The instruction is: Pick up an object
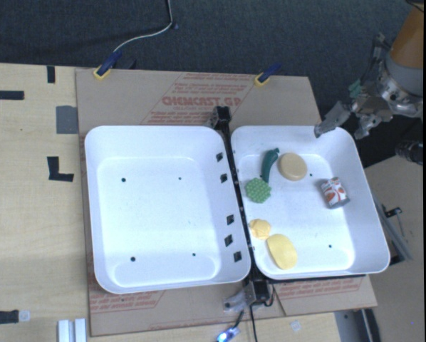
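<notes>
The gripper [341, 122] is hanging over the far right corner of the right bin [366, 212], up by the rim, with the grey arm [405, 55] reaching in from the right. Its jaws are looking spread apart, and nothing is sitting between them, so no object is being carried at this point.

Everything worth picking is lying in that right bin. A round tan disc [293, 167] is resting near the far side, with a dark green stalk [269, 164] just beside it and a green leafy clump [258, 190] at the stalk's near end, close to the wall between the bins. A small red and white can [333, 192] is lying on its side toward the right wall. Two yellow pieces are sitting nearer the front: a small one [260, 228] and a larger oval one [282, 251], near each other. The left bin [99, 191] is sitting alongside on the desk [28, 212].

Now the risks, as I am reading them. The gripper is sitting very near the bin's rim, so a straight descent here could be catching the wall rather than any object. The disc and stalk are crowding each other, so the jaws could be nudging one while closing on the other. The can, lying on its side, could be rolling away under a glancing touch.
</notes>
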{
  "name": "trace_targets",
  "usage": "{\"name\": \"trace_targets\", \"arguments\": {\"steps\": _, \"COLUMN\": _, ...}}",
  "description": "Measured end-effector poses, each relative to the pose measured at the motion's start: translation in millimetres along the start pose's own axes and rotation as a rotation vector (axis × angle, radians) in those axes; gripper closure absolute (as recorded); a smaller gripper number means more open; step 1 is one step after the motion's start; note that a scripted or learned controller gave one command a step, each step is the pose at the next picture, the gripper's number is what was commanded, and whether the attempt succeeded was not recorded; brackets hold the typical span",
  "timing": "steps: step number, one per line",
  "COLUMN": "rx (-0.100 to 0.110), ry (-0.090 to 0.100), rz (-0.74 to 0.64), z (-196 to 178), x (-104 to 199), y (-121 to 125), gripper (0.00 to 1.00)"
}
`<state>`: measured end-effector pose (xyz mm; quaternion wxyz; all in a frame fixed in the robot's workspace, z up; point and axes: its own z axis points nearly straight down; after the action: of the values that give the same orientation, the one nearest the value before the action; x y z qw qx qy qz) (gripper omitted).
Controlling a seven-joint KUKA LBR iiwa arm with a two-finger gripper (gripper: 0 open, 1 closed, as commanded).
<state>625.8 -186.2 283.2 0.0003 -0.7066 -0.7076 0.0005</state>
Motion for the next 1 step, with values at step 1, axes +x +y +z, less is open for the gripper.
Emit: {"name": "trace_targets", "arguments": {"steps": 1, "rx": 0.0, "ry": 0.0, "rz": -0.001, "z": -10.0, "x": 0.5, "y": 0.3, "gripper": 1.0}}
